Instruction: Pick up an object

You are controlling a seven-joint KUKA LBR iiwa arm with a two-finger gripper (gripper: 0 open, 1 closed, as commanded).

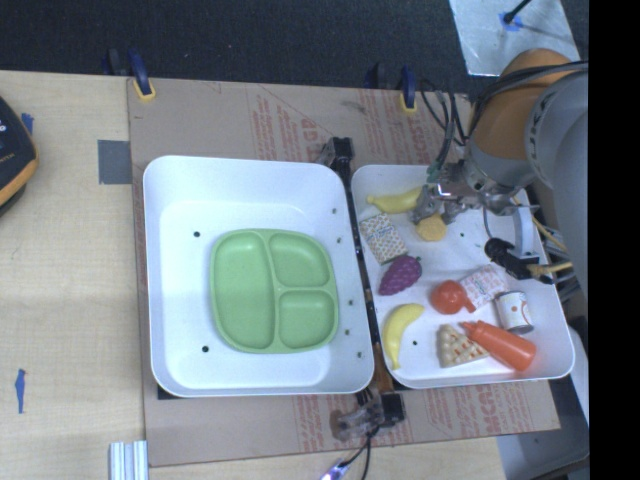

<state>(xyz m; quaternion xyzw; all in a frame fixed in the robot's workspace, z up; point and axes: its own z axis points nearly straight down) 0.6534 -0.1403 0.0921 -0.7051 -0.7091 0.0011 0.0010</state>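
**Ana:** Pale wooden bench (pixel 60 268) carries a brown cardboard sheet (pixel 250 108), and on the sheet two shallow white bins stand side by side. What is in the left white bin (pixel 170 193)?

**Tom:** One light green plastic tray with three compartments (pixel 272 290). It lies flat in the middle of this bin.

**Ana:** And the right white bin (pixel 555 363)?

**Tom:** Many small toy foods. At the far side lies a yellow banana (pixel 392 202), and just beside it a small yellow round piece (pixel 432 229). Near the left wall I see a checkered white packet (pixel 382 236) and below it a purple bunch of grapes (pixel 399 274). A second yellow banana (pixel 399 328) lies at the near side, close to a waffle-patterned slice (pixel 456 347). An orange carrot-shaped piece (pixel 500 344) touches this slice. A red tomato (pixel 450 296) lies between the grapes and a small white can (pixel 513 311).

**Ana:** Where is the arm?

**Tom:** The grey arm with the orange band (pixel 520 78) comes from the right, and the metal two-finger gripper (pixel 436 204) is low over the far part of the right bin, between the first banana and the yellow round piece.

**Ana:** Does it hold something?

**Tom:** I cannot tell; this part is too small and unclear.
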